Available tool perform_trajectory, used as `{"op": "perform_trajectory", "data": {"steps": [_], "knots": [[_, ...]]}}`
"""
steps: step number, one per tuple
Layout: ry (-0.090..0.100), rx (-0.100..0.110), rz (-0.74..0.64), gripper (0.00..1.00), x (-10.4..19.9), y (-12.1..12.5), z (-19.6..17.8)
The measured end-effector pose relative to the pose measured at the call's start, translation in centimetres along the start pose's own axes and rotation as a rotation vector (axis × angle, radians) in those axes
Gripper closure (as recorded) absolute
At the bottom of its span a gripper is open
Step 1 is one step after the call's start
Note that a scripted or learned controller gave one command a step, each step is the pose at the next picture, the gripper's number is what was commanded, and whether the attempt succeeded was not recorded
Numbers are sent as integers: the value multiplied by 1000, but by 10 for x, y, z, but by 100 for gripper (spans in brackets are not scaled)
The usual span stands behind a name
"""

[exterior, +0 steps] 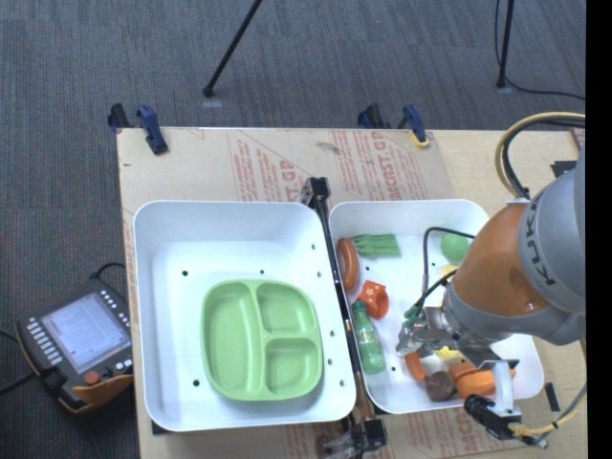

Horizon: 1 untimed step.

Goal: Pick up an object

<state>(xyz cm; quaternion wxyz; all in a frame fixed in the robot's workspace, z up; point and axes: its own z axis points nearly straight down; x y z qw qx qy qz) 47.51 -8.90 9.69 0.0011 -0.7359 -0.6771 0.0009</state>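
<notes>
The arm's tool (421, 338) hangs low in the right bin (402, 212), above an orange piece (414, 365) beside a green bottle (365, 337); its grip cannot be told. A green 3-part tray (260, 338) fills the left bin (163, 285).

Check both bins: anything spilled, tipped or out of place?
Nothing stands out. The green tray lies flat in the left bin; the green bottle and other items lie loose inside the right bin.
</notes>
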Motion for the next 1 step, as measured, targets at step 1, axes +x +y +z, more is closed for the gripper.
{"op": "perform_trajectory", "data": {"steps": [1], "knots": [[2, 0, 125, 100, 73, -6, -92]]}}
